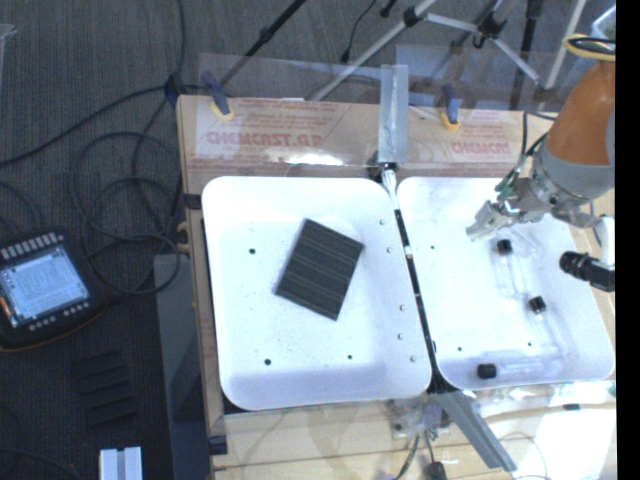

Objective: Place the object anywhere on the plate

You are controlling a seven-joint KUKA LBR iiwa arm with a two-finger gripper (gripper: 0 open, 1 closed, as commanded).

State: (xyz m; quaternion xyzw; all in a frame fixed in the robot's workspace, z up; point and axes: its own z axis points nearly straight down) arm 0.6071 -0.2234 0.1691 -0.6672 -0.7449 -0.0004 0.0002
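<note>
The dark ribbed rectangular plate (320,268) lies flat and slightly turned in the middle of the left shallow white bin (225,348), with nothing on it. The right shallow white bin (450,358) holds the candidates for the object: a clear plastic tube-like piece with a small black end (520,280) lying near the bin's centre, and a second clear piece with a black cap (487,371) along the near wall. Both are transparent and hard to make out against the white floor, so I cannot say which one is meant.

The grey arm with the orange band (585,128) reaches in from the right, and its gripper (497,218) hangs over the far part of the right bin, just beyond the central clear piece. Whether the gripper is released or clenched cannot be told from this angle, and nothing is visibly held in it. In my judgement the pick has not been made and the whole carry to the plate is ahead.

The risks follow from the object itself. A slim, smooth, clear cylinder may roll or squirt sideways as the gripper closes, leaving an empty grasp. A pinch off-centre could let it tip and slip out during the crossing over the divide between the bins. Released from too high, it could roll off the plate's ridges onto the bin floor
</note>
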